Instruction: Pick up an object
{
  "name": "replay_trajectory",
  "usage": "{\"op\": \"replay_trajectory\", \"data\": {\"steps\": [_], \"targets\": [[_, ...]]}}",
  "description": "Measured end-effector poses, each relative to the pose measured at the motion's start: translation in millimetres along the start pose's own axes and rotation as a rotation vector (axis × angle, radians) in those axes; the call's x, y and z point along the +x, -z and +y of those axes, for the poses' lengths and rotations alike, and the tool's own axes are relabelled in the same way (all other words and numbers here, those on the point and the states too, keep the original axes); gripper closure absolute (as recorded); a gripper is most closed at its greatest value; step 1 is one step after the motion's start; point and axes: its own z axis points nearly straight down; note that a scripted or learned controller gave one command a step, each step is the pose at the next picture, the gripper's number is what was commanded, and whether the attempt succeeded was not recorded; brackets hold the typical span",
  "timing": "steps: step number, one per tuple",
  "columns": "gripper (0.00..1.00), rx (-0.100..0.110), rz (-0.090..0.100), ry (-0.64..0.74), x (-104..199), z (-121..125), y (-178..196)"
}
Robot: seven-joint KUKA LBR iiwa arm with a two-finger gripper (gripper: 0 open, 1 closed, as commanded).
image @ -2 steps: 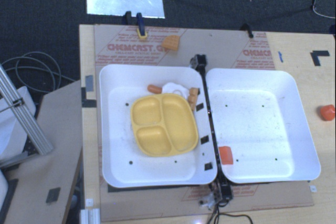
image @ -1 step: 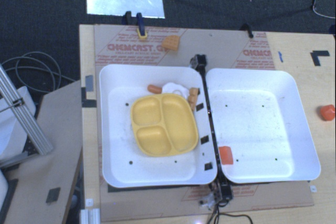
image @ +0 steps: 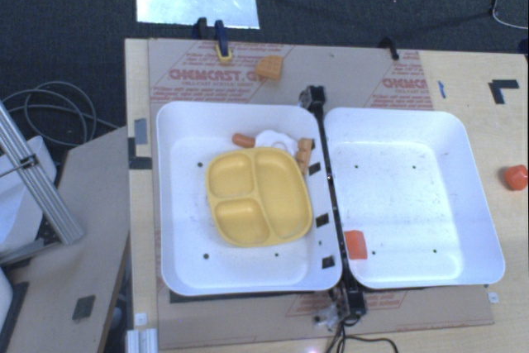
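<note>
Lying in the right bin (image: 463, 260) at its near left corner is an orange block (image: 355, 244). Farther back, the left bin (image: 178, 260) holds a yellow divided plate (image: 256, 197), with an orange sausage (image: 243, 140) beyond it near the far edge.

A: Where does everything lie on the bench (image: 463, 70)?

B: Two bins sit side by side. The left bin (image: 178, 202) holds a divided tray (image: 257, 197) near its middle. Behind the tray lie a small sausage-shaped piece (image: 243, 140), a flat disc (image: 275, 141) partly under the tray's far edge, and a short block (image: 304, 151) close to the bin's right wall.

A: And the right bin (image: 413, 202)?

B: One small cube (image: 355, 243) rests in its near left corner. Outside the bins, a waffle-like piece (image: 269, 68) lies on the bench behind the left bin, and a small object (image: 515, 177) lies right of the right bin.
</note>
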Motion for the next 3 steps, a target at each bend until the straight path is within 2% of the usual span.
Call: {"op": "replay_trajectory", "data": {"steps": [1, 2, 3], "targets": [[0.00, 0.000, 0.000, 0.000, 0.0, 0.0, 0.0], [0.00, 0.011, 0.006, 0.009, 86.8, -12.2, -98.6], [0.00, 0.004, 0.005, 0.014, 207.4, -0.3, -123.4]]}}
